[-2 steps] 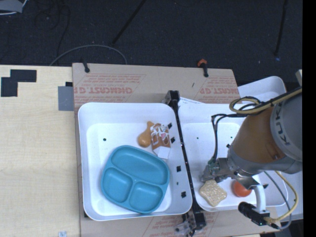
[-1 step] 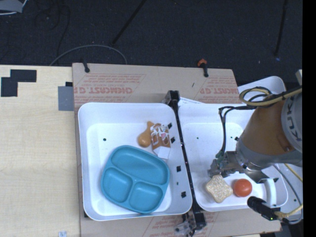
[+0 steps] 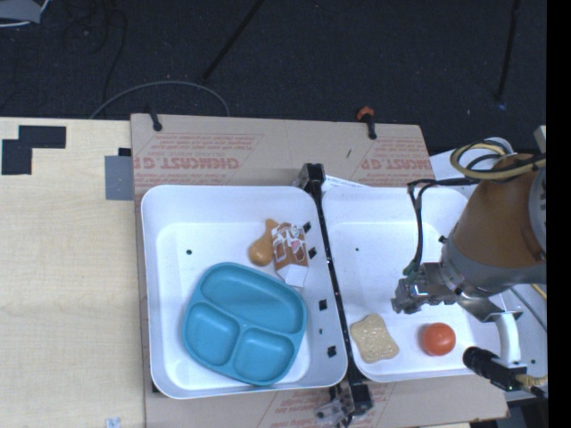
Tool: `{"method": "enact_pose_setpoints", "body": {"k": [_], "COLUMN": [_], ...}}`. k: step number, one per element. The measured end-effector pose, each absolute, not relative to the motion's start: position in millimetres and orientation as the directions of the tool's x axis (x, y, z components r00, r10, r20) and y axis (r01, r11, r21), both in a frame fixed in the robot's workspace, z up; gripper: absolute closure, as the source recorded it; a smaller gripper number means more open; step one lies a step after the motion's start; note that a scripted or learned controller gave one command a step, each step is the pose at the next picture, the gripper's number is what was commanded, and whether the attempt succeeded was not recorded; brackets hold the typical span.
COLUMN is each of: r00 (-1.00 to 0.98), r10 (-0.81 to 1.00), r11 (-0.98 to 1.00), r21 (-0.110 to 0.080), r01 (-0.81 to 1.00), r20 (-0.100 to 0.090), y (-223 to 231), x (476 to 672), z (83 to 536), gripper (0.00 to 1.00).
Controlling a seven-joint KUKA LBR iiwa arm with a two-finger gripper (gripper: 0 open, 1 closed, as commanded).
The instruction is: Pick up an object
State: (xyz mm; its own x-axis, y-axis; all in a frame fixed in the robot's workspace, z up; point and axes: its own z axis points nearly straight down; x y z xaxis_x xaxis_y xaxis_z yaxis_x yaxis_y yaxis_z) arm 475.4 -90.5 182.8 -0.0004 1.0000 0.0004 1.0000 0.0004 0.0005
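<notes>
The tomato (image 3: 438,338) lay in the right bin (image 3: 375,230), just right of the bread slice (image 3: 373,338). The gripper (image 3: 409,298) hung near, above-left of the tomato.

Two white bins (image 3: 165,239), one blue divided plate (image 3: 243,322), one tomato (image 3: 437,338), one bread slice (image 3: 374,338), one gingerbread-like toy (image 3: 287,244).

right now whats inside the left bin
The left bin holds a blue divided plate and, beside its upper edge, an orange-brown toy. The plate hides the floor beneath it.
</notes>
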Motion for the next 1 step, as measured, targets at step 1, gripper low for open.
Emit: {"method": "enact_pose_setpoints", "body": {"k": [1], "r00": [0.0], "r10": [1.0], "r11": [0.0], "r21": [0.002], "r01": [1.0], "r20": [0.0], "y": [-91.4], "x": [476.3], "z": [225.1], "gripper": [1.0]}}
